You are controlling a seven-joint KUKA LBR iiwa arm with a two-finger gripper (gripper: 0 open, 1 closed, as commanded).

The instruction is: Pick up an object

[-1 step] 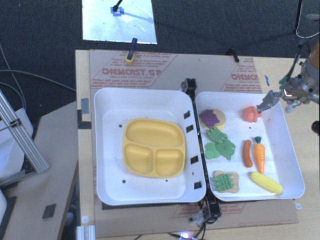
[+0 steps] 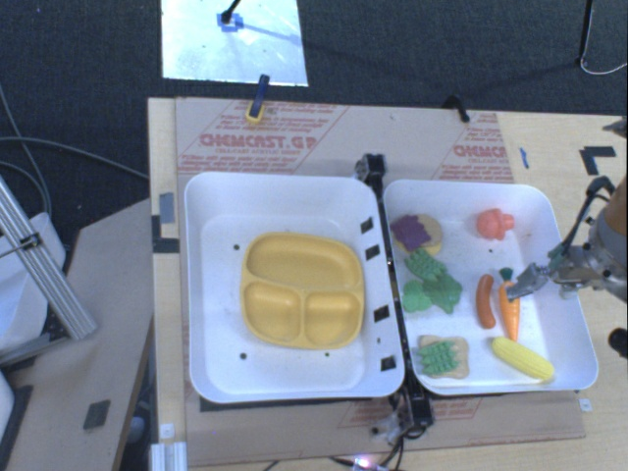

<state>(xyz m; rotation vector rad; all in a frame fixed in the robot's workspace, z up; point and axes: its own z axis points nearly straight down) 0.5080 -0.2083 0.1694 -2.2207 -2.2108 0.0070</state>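
Working from the near edge of the tabletop (image 2: 294,130) outward, we logged the contents of the right bin (image 2: 579,361) first. A yellow corn cob (image 2: 522,358) lay nearest, close to the bin's front right corner, with a green-topped cracker piece (image 2: 443,356) to its left. Behind these, an orange carrot (image 2: 509,307) and a reddish sausage (image 2: 485,301) lay side by side, almost touching.

The gripper (image 2: 525,281) reached in from the right, its tip just beside the carrot's leafy end. We could not tell how far the jaws stood apart, and we saw nothing held between them.

We took the carrot as the likely target. We judged it a light, rigid moulded plastic toy with a smooth and probably slippery skin. Its taper would tend to squeeze it out of a closing grip, so we recommended taking hold across the thicker upper half, square to its long axis. The sausage close beside it left little clearance on that side.

Further back we noted green broccoli pieces (image 2: 430,285), a purple grape cluster (image 2: 416,232) and an orange-red round toy (image 2: 495,224), all well apart from the gripper. The left bin (image 2: 211,204) held a yellow divided tray (image 2: 299,290).
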